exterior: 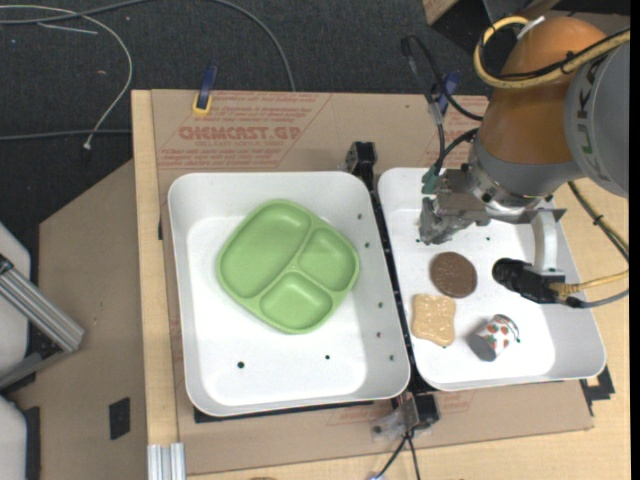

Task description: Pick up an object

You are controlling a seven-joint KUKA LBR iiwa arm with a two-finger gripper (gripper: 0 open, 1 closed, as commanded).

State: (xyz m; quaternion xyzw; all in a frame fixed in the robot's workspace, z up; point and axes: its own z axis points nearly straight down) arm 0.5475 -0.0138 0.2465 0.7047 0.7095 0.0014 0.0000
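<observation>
My gripper [436, 230] hangs low over the back left part of the right bin [578, 360]. Just in front of it lies a round brown cookie [453, 274], a short way from the fingertips. A tan square cracker [434, 320] lies nearer the front, beside the bin's left wall. To its right sits a small grey, white and red object [493, 337]. Nothing shows between the fingers.
The left bin [200, 368] holds a green plate [288, 265] with three compartments. A black clamp [361, 157] sits between the bins at the back. The arm's grey and orange body [535, 98] covers the right bin's back right corner.
</observation>
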